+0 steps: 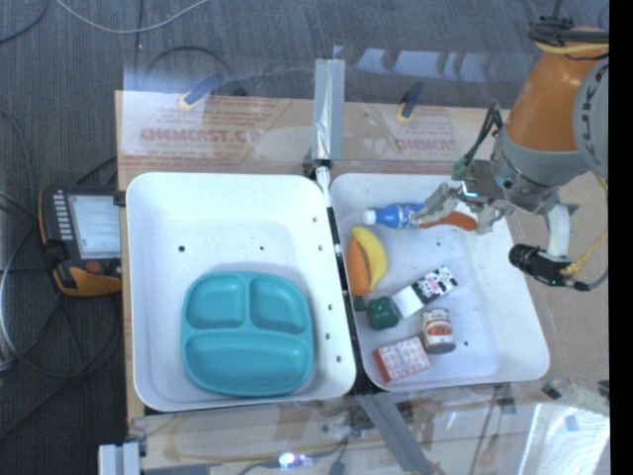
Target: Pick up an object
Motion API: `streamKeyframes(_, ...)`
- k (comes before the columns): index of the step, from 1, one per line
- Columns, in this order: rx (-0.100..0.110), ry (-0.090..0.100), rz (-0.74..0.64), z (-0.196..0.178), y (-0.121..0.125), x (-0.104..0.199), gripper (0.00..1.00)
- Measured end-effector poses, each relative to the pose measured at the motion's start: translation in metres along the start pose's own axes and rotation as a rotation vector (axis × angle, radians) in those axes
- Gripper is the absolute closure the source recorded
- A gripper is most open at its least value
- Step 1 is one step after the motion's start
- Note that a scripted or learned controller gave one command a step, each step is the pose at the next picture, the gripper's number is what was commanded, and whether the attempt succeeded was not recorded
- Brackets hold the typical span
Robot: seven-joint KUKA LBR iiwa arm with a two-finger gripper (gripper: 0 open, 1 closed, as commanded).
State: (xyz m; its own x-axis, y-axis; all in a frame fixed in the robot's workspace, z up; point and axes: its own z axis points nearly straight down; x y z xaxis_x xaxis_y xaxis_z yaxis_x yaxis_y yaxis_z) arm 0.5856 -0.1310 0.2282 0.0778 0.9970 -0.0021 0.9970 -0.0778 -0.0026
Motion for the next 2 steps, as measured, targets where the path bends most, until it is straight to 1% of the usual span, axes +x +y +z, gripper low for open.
streamKeyframes(1, 0.003, -0.001, 0.03, 0.102, 0.05, 0.018, 0.0)
streamKeyframes(2, 0.03, 0.006, 0.057, 0.142, 0.078, -0.054, 0.0)
